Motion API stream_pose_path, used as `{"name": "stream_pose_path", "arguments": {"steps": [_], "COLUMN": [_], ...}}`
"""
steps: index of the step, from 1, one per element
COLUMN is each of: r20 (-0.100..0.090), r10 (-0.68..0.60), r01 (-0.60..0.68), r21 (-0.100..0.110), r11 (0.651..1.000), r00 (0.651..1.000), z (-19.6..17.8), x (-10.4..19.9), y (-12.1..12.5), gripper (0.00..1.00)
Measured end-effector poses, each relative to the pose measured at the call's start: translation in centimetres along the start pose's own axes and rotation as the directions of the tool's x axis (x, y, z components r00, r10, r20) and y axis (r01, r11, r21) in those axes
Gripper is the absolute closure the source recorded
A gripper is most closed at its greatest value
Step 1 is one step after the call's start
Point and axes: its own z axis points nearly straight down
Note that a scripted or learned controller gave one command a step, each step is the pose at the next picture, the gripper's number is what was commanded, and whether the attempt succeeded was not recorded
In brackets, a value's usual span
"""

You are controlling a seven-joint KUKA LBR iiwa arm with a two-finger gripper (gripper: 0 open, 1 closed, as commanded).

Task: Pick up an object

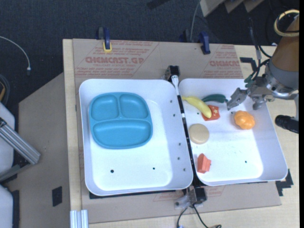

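The right bin (pixel 266 170) holds several toy foods: a yellow banana (pixel 198 106), a green piece (pixel 214 98) behind it, a small red piece (pixel 213 113), a round tan piece (pixel 199 133), a red-orange block (pixel 203 163) and an orange fruit (pixel 244 119). My gripper (pixel 247 100) hangs over the bin's far right part, just above and behind the orange fruit. Its two fingers stand apart, one (pixel 235 99) to the left and one (pixel 259 101) to the right, with nothing between them.
The left bin (pixel 161 127) holds a blue divided plate (pixel 121 119). A black divider with clips runs between the bins (pixel 183 122). Blue clamps (pixel 204 42) hold the cardboard base at the back. Cables hang behind the bench.
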Motion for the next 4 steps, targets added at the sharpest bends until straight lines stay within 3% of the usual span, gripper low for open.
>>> {"name": "stream_pose_path", "arguments": {"steps": [1, 3, 4], "r20": [0.003, 0.0, 0.0], "r10": [-0.004, -0.003, -0.003], "r01": [0.004, 0.003, 0.003], "r21": [-0.015, -0.011, -0.012], "r11": [1.0, 1.0, 1.0], "r00": [1.0, 1.0, 1.0], "z": [-0.9, 11.0, 11.0], "x": [0.1, 0.5, 0.6], "y": [0.3, -0.6, -0.6], "gripper": [0.0, 0.0, 0.0]}}
